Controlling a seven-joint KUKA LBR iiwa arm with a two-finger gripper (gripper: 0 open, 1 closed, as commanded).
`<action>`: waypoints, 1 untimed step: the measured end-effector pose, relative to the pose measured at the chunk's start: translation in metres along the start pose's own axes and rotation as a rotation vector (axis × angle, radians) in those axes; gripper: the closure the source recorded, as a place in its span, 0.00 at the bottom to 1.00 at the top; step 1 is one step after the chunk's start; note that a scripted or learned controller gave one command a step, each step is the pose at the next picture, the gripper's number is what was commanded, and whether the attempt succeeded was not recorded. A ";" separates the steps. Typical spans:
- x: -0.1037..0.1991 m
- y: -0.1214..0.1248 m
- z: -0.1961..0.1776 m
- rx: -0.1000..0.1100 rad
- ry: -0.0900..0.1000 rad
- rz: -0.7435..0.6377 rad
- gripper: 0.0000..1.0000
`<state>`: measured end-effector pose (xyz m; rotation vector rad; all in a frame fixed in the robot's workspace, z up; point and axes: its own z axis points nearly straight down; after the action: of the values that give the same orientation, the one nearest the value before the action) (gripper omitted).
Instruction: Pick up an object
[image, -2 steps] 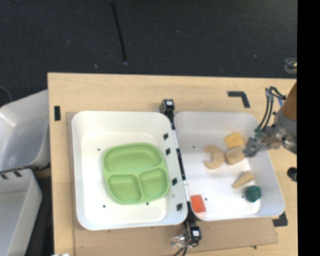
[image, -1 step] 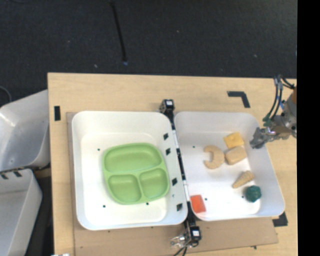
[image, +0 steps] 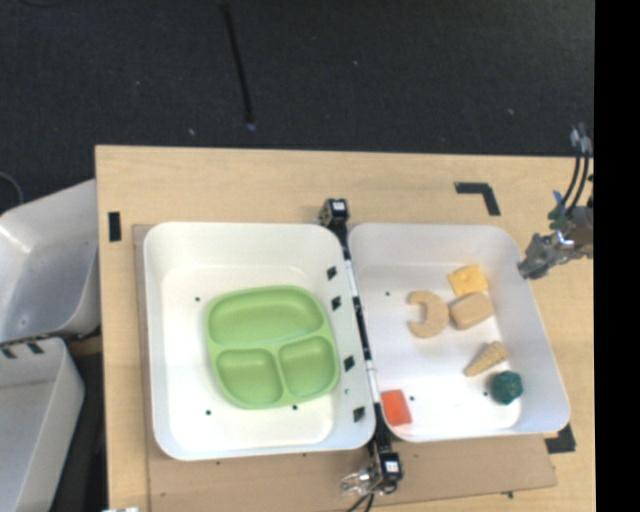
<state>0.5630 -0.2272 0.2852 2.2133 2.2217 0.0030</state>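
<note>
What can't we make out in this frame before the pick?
- Gripper: at the right edge of the camera view, small and blurred; its state is unreadable, and the arm behind it is cut off.
- Orange block: sits against the right bin's near-left corner; whether it touches the wall is unclear.
- Curved wooden piece and tan block: touching or just adjacent, cannot tell.

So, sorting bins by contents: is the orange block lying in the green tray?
No, the orange block lies in the right bin, apart from the green tray.
</note>
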 end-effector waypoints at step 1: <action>0.055 0.016 0.015 0.005 0.003 -0.003 1.00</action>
<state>0.5790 -0.1726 0.2706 2.2138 2.2287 0.0012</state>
